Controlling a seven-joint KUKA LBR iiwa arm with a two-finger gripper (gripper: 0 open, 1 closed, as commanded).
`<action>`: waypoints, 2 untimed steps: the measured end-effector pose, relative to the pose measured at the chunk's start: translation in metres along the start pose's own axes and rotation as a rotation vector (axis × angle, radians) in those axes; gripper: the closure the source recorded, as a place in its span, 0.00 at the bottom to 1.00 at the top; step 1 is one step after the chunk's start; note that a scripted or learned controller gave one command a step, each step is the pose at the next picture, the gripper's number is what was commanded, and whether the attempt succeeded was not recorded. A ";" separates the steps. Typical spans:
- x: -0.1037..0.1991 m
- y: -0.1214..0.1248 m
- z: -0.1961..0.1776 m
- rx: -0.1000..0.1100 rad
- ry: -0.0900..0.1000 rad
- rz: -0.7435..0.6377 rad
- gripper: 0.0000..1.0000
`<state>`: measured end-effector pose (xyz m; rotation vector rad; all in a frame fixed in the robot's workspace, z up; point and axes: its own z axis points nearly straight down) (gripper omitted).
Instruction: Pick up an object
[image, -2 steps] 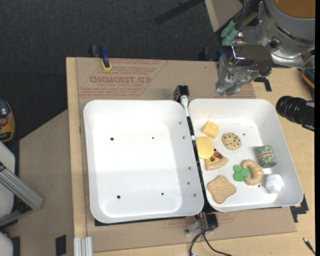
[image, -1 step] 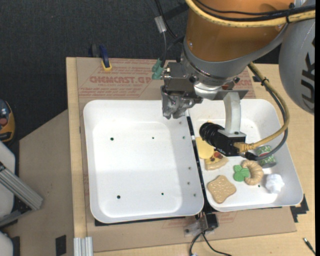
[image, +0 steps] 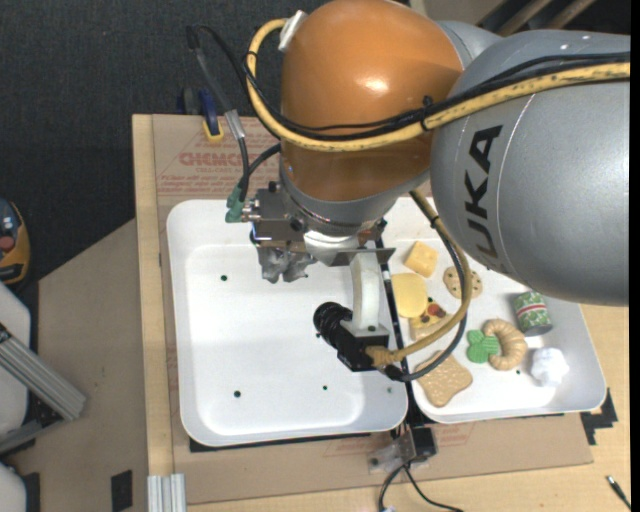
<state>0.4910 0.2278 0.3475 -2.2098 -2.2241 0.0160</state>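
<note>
Light fell bright and even from above. Glare streaked the orange band (image: 352, 95) and bleached the left bin (image: 232, 352) (brightest toward its near edge); a soft grey shadow spread beneath the gripper (image: 285, 268). Focus was sharp throughout.

Far half of rt bin (image: 583, 388) behind arm (image: 540, 150).

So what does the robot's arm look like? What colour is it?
The arm is big, round and shiny grey, with black letters printed on its side. Above the wrist it has a smooth orange dome. A yellow cable loops across the dome. At the tip, the gripper is a small chunk of dull grey metal.
</note>
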 end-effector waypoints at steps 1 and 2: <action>-0.004 0.013 -0.075 -0.021 0.007 0.006 1.00; -0.003 -0.014 -0.110 -0.017 0.006 0.003 1.00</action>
